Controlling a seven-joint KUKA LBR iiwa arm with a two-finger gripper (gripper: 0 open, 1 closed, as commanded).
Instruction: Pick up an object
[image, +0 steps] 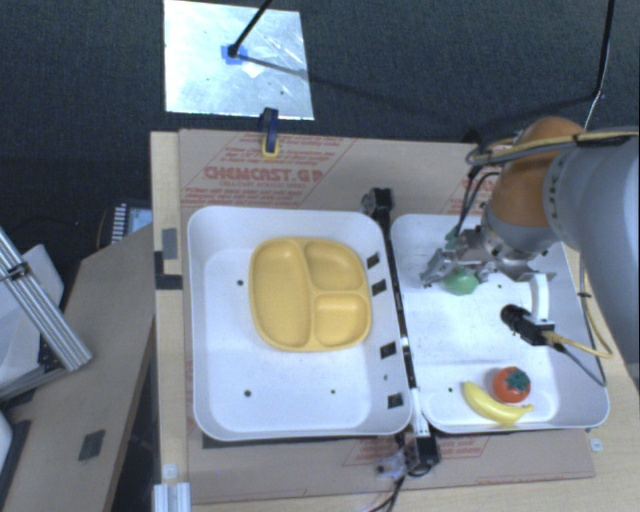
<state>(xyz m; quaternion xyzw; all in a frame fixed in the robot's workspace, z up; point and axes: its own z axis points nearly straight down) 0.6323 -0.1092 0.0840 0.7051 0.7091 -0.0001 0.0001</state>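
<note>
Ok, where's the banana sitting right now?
The banana lies in the right bin, at its near edge toward the right corner, touching the tomato just behind it, and well clear of the gripper.

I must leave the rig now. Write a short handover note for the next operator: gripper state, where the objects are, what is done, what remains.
Gripper: low in the right white bin, over the small round green object; grip unconfirmed.
Objects: red tomato-like toy and yellow plastic banana near that bin's front edge. Yellow divided plastic plate in the left white bin.
Done: approach.
Left: grasp, lift.
</note>
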